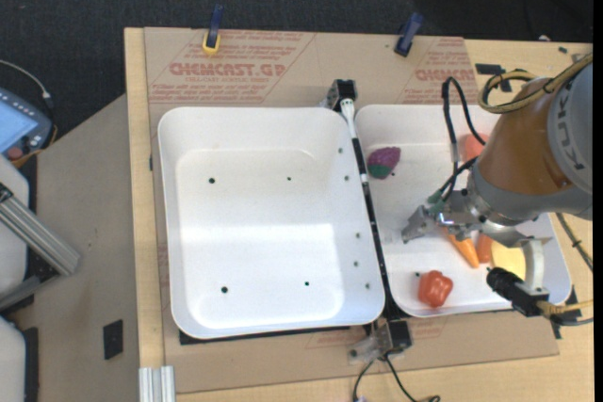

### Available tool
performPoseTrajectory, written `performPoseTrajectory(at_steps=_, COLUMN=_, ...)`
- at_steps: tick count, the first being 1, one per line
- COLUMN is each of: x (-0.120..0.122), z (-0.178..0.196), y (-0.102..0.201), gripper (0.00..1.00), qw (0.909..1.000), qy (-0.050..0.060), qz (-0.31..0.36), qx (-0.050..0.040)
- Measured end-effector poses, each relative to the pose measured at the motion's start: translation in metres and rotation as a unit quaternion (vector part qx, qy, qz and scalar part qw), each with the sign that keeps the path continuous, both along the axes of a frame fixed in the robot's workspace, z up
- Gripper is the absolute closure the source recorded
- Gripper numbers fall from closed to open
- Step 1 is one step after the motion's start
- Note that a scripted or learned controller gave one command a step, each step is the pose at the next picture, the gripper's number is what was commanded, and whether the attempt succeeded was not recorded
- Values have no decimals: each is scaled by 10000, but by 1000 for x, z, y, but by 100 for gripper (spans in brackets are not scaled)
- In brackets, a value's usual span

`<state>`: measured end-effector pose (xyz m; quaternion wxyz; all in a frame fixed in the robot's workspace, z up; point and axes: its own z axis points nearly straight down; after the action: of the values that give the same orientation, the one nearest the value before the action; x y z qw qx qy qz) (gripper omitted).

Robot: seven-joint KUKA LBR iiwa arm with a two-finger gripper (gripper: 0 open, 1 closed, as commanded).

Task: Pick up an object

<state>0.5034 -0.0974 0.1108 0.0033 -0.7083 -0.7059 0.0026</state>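
Right bin (415, 122), contents as landmark. Item: purple-and-green toy piece (382, 161), near the bin's far-left corner, lying free. Item: red toy (434, 288), rounded like a pepper, near the front wall, free on all sides. Item: orange piece (468, 248), partly under the arm. Gripper (421, 223), low over the bin's middle, between purple and red items; grasp state cannot be told, nothing visibly held. Handling, judged: red toy probably light, stiff, smooth plastic; best taken across its widest part from above.
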Motion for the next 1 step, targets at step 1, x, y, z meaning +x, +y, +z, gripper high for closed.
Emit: performPoseTrajectory(at_steps=1, x=3, z=15, y=2, gripper=100, qw=10000, qy=-54, qz=14, qx=-10)
